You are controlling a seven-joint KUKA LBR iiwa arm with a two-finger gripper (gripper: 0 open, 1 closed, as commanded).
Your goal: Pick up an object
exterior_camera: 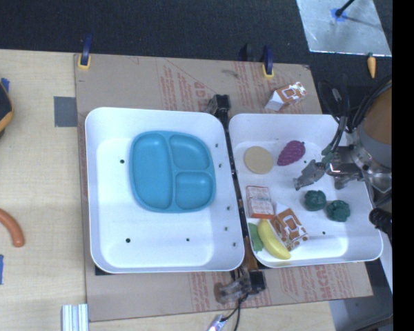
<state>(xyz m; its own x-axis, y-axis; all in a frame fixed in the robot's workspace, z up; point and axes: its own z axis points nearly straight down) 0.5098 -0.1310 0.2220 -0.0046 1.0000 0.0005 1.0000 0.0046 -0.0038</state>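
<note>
Down at the near rim of the right bin [372, 254] lies the banana [272, 241], below and left of the jaws [310, 176], with a carton [290, 227] beside it and a red-and-white packet [259, 201] just above. Jaws hover over the bin's right half, and whether they're spread or pressed together I cannot tell; two dark green pieces [315, 200] sit just below them, the purple grapes [290, 152] up-left, the tan disc [258, 160] further left. Far left, the other bin [110, 247] carries a blue divided plate [172, 170].
</note>
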